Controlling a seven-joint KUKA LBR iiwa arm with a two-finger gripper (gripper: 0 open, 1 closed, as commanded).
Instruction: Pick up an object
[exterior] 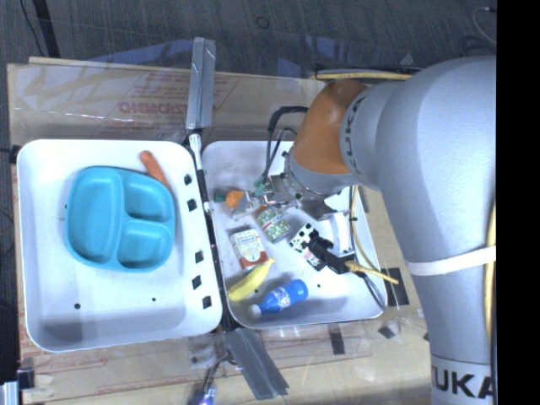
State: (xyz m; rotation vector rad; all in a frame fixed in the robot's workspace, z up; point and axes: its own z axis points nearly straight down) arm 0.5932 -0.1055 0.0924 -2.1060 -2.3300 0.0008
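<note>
Early in the pick, by the look of it: reach made, grip and lift not yet shown.

Claw [272, 194] down inside the right bin [364, 309], toward its far-left part, under the orange-banded wrist of the arm [439, 184] that crosses the right bin's far-right corner. Tucked beneath wrist and cables, so cannot tell whether wide, narrow or closed on something. Nothing seen raised off the right bin's floor; no hold claimed.

Candidates for picking, all lying in the right bin:
- small orange piece [235, 198], far-left part, just beside the claw;
- green-printed packet [272, 223], middle, just under the claw;
- white packet with red print [247, 244], left side, middle;
- black-and-white item [305, 236], centre;
- banana [251, 281], near-left corner;
- blue bottle [283, 297], along the near wall, touching or almost touching the banana.

Likeliest targets, judging by closeness: the orange piece or the green-printed packet. Too cluttered there to say which, or whether contact is made at all.

Outside the right bin, in the left bin [51, 310] just to its left: a blue divided plate [118, 218] and a carrot-like orange stick [154, 167], well apart from the claw. Both bins side by side on the counter [84, 91].

Left to do, as judged: close on one object, raise it clear of the right bin's floor, and show it carried. Risk worth noting: crowded packets near the claw, easy to nudge or to pinch two at once.
</note>
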